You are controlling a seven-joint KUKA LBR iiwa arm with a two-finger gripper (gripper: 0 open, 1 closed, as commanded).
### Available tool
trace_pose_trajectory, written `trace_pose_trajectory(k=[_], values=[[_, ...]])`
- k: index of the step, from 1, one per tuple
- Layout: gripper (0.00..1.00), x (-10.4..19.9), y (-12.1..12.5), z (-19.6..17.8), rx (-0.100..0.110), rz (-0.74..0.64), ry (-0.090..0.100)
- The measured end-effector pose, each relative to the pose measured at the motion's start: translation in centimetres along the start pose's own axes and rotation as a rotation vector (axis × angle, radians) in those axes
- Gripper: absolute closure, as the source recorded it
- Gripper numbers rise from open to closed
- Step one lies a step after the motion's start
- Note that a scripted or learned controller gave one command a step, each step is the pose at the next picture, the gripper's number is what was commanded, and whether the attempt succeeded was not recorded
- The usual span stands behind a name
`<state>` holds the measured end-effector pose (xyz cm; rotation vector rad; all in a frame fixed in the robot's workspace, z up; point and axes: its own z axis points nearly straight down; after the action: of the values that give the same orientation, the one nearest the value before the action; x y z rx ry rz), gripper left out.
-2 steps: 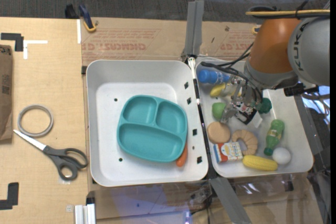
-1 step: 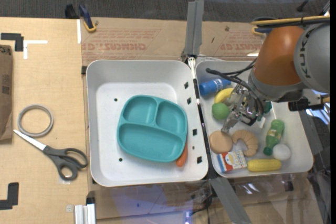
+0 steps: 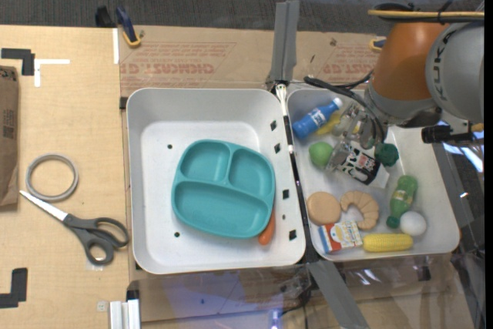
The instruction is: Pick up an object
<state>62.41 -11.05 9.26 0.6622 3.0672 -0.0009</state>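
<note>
black-and-white carton (image 3: 360, 164): lying in the crowded right bin (image 3: 439, 189), directly under the gripper (image 3: 353, 136).
i cannot tell the pincer's state, since the wrist hides it, so no grasp is claimed. the risk, as i judge it, is clutter: a green ball (image 3: 320, 154), a blue bottle (image 3: 316, 119) and a dark green piece (image 3: 387, 154) sit just beside the carton, so the gripper could land on a neighbour or nudge the carton away. a croissant (image 3: 362, 206), a round cookie (image 3: 323, 206), a corn cob (image 3: 387, 243) and a green bottle (image 3: 402, 193) pack the lower half. the left bin (image 3: 146, 166) holds a teal divided plate (image 3: 223, 189) with an orange carrot (image 3: 267, 229) at its edge. the bench is brown cardboard, with scissors (image 3: 85, 229) and a tape roll (image 3: 51, 176) on the left.
</note>
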Motion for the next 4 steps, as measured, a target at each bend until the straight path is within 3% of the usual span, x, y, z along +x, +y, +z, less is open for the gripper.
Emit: trace_pose_trajectory(k=[1, 2, 3, 4], values=[[0.00, 4.5, -2.1, 0.0, 0.000, 0.138, 0.003], [0.00, 9.0, -2.4, 0.0, 0.000, 0.268, 0.003], [0.00, 0.3, -1.8, 0.0, 0.000, 0.094, -0.001], [0.00, 1.3, 0.7, 0.0, 0.001, 0.276, 0.002]])
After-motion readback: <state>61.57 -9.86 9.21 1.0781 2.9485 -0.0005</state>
